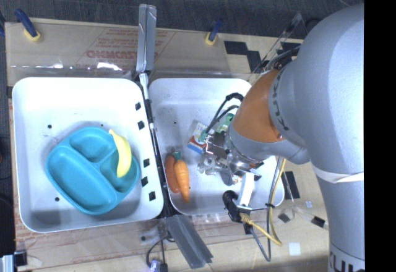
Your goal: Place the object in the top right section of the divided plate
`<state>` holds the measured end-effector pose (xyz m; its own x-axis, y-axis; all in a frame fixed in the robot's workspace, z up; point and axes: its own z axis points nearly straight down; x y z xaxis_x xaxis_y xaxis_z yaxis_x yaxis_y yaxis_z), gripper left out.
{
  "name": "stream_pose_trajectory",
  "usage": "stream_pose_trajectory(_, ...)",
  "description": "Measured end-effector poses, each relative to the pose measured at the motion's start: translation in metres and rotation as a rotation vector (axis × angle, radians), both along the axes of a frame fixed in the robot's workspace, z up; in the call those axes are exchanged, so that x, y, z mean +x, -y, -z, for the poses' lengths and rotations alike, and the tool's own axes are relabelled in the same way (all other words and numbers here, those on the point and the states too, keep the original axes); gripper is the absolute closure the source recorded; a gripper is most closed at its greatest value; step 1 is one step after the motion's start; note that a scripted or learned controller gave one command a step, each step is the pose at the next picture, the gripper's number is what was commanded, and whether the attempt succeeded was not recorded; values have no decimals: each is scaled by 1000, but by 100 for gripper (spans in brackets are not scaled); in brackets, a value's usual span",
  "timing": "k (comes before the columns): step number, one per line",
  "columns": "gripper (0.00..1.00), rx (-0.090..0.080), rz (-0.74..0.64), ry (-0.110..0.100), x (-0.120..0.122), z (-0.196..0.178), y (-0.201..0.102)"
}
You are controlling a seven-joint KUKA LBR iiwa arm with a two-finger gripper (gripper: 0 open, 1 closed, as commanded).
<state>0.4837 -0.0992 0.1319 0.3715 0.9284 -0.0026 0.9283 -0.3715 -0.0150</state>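
The worktop [74, 39] is covered with brown cardboard. Red letters are printed on it near the back, but they are upside down and too faint to read. A blue clamp [26, 25] pinches the cardboard at the back left corner, and another blue clamp [214, 31] sits farther along the back edge.

The left bin [28, 141] is white and shallow. A blue divided plate [86, 172] lies in it. The plate has three sections. A yellow toy banana [122, 154] lies along the right side of the plate, in the top right section, with its lower end reaching toward the rim. Nothing is touching the banana.

A grey metal bar [146, 33] stands up at the back where the two bins meet. Small black marks run down the wall between them.

The right bin [170, 94] is white too. An orange toy carrot [180, 179] with a bit of green at its top lies near the bin's left wall. A second orange piece lies touching it on its left side; it may be one more carrot, but that is hard to tell.

The jaws [213, 162] hang over the middle of the right bin, just to the right of the carrot and not touching it. They are a jumble of grey metal, wires and small colored bits, so whether they are open or closed cannot be told. Nothing can be seen held in them. Black cables loop above them. The arm [322, 110] is big and grey, with an orange band [260, 113] just above the wrist.
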Motion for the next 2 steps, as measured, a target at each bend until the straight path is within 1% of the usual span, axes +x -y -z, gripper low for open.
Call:
stream_pose_trajectory(1,100,1,-5,-6,0,-6,0)
stream_pose_trajectory(2,0,1,-5,-7,0,-6,0)
